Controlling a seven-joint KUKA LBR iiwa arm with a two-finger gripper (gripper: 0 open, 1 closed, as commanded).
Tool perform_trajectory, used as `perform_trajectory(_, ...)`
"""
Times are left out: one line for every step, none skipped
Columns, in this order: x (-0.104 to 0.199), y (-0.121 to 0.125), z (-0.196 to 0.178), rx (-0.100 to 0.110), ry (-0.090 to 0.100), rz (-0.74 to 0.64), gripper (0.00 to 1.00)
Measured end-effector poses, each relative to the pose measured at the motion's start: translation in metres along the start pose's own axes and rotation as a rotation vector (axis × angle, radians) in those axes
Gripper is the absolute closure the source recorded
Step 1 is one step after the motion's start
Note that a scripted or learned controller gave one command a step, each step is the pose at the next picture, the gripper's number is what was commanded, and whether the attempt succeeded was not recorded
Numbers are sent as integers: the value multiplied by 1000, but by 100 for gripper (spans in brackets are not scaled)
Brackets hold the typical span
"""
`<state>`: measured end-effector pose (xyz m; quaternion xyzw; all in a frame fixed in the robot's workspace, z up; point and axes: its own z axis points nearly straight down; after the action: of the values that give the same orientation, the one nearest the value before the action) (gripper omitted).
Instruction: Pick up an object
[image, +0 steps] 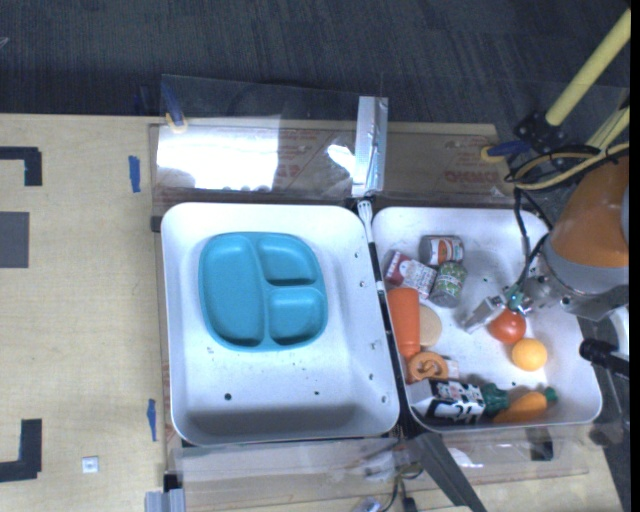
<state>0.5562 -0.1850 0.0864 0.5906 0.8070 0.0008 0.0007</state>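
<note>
My gripper (500, 308) hangs low in the right bin (480, 222), reaching in from the right under the orange-banded wrist (598, 228). A red tomato (508, 328) lies directly below its tip, touching or nearly touching it; the slant of the view hides whether it is grasped. An orange ball (529, 354) sits just right of the tomato. To the left are a small tin can (440, 248), a green jar (449, 283), a red-and-white packet (407, 269) and an orange cylinder (405, 318).
Along the right bin's front wall lie a black-and-white item (455, 400), a carrot (527, 403) and an orange curled piece (430, 365). The left bin (200, 400) holds a blue divided tray (263, 288). Cables (530, 160) run behind the arm.
</note>
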Motion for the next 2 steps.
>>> perform_trajectory(-2, 2, -13, -8, -6, 1, 100)
perform_trajectory(-2, 2, -12, -7, -5, 2, 0)
